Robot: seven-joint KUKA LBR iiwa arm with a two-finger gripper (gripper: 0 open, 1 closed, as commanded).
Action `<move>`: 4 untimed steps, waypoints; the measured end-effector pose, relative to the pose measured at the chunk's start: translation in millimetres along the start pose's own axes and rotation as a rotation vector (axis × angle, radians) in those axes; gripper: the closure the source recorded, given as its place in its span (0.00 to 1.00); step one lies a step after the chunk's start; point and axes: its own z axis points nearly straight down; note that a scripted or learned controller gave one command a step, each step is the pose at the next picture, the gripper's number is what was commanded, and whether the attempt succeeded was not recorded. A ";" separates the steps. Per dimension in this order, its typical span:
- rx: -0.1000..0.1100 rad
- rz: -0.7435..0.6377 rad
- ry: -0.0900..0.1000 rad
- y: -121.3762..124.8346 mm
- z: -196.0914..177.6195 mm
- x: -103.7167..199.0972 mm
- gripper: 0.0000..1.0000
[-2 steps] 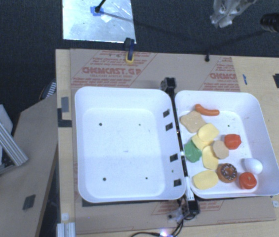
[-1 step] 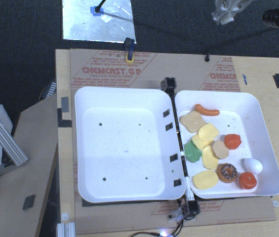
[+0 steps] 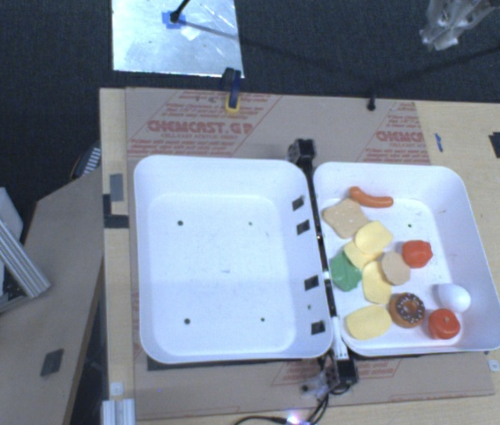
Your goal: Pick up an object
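Gripper [image 3: 449, 20] sits at the top right of the camera view, well above and behind the bench, over the dark floor rather than over either bin. It reads as a pale, translucent blur; whether it is open or closed cannot be told at this resolution, and nothing is visibly between its tips. Judgement: the arm is parked clear of the work area, so the pick has not yet begun.

Right bin [image 3: 475, 237] carries all the candidate objects, toy food by the look of it, crowded toward its left and lower parts:
- orange sausage [image 3: 371, 198] at the top, lying nearly level, apart from the rest
- tan bread slice [image 3: 345, 218] just below it, touching a yellow piece [image 3: 373, 236]
- green piece [image 3: 344, 273] against the bin's left wall
- red tomato [image 3: 417, 253] standing a little free on the right
- chocolate doughnut [image 3: 407, 309], with a white egg [image 3: 452, 297] and a second red piece [image 3: 444, 324] near the lower right corner
- flat yellow piece [image 3: 369, 323] at the bottom

Left bin [image 3: 223, 264] shows bare white floor with four small dark dots (probably fixing holes).

Judgement on target choice: the sausage and the tomato have open space around them, so fingers could straddle either without nudging neighbours. The central cluster is packed edge to edge (risk of a double grab or a slip). The egg is round and smooth; likely to squirt out of a pinch.
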 end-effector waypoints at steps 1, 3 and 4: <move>-0.001 -0.003 0.001 0.2 -6.2 -25.7 1.00; -0.004 -0.008 0.000 3.7 -4.5 -43.8 1.00; -0.002 -0.004 0.002 -86.1 -7.9 -46.9 1.00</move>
